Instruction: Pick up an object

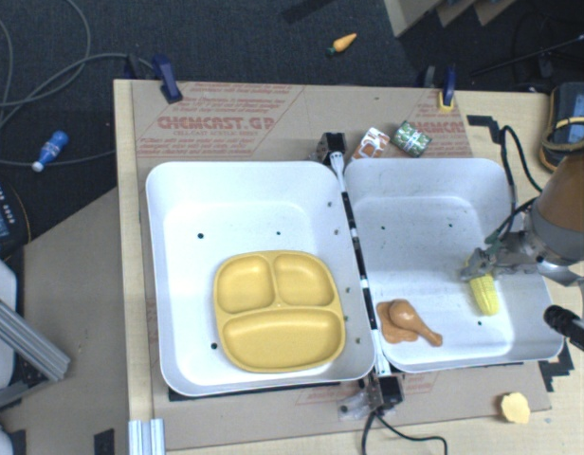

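Yellow corn (484,294) lies at the frame's right in the right bin (420,183), long axis running up-down, directly under your gripper (483,265), whose finger spread you cannot tell.

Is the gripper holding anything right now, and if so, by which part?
Cannot be told. The gripper sits right at the upper end of the yellow corn cob in the right bin, but a grasp isn't visible.

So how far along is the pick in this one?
Done: the arm has reached into the right bin, with the pincer low over the yellow corn cob. In hand: nothing visibly gripped; the cob lies on the bin floor. Left: gripping and lifting. The chicken drumstick and yellow divided plate lie untouched.
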Tool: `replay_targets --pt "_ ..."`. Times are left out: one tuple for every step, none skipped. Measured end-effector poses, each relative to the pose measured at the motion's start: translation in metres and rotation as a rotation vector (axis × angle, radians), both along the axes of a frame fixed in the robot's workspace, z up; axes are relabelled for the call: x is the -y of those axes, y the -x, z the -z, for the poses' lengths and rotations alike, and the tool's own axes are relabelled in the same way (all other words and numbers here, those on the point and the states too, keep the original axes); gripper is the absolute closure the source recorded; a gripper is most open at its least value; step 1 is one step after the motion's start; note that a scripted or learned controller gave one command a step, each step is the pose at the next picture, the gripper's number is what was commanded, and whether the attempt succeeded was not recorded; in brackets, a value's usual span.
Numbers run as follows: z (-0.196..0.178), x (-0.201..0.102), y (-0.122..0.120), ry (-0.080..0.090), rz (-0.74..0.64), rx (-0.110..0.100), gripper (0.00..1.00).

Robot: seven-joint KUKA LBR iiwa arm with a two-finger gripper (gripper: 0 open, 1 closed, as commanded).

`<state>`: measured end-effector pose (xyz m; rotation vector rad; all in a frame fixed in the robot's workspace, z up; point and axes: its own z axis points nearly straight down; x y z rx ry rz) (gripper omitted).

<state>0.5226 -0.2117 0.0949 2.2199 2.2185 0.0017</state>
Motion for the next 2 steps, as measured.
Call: replay_targets --pt "0.010 -0.101 -0.092 -0.003 -0.012 0.004 1.00" --pt "-0.095 -0.156 -0.053 -0.003 -0.006 0.002 1.00"
